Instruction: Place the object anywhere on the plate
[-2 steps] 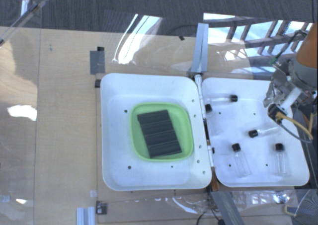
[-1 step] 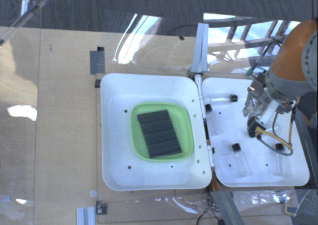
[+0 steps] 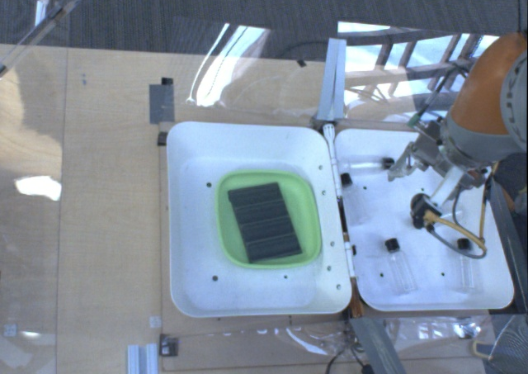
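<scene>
Camera view: ribbed dark block (image 3: 264,222) lies flat in the middle of the green plate (image 3: 309,199), in the left bin (image 3: 190,265). Arm (image 3: 487,108) hangs over the right bin (image 3: 495,281), well apart. Can't tell if jaws are apart or together. Block looks stiff and light; I'd pinch across its long edges.

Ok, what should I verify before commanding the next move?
1. Dark grey ribbed rectangular block lies on green square plastic plate: ok.
2. Block sits wholly inside the plate's rim: ok.
3. Tool is over the right white bin, away from the plate: ok.
4. Tool carries nothing: cannot tell.
5. Small black cube lies apart from the tool: ok.
</scene>
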`<control>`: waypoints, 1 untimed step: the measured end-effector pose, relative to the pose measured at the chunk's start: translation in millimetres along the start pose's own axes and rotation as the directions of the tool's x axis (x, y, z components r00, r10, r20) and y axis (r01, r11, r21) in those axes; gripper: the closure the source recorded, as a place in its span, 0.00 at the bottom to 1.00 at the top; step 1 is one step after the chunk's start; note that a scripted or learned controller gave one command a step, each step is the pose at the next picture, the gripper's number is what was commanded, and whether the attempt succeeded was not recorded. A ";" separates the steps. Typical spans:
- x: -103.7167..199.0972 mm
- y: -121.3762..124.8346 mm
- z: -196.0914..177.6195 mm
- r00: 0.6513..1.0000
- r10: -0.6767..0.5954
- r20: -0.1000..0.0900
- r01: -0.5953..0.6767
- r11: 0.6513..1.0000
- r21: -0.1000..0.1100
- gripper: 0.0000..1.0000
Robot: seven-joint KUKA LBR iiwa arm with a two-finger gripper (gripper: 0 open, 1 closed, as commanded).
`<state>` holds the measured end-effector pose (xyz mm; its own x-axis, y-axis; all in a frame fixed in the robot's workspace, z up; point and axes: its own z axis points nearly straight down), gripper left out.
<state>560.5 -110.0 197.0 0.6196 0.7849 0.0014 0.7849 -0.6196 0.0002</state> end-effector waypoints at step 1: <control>-61.5 21.7 -51.1 0.999 0.045 -0.002 -0.045 0.999 -0.008 0.00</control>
<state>539.4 -171.7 248.0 0.6545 0.7561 0.0031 0.7561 -0.6544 0.0083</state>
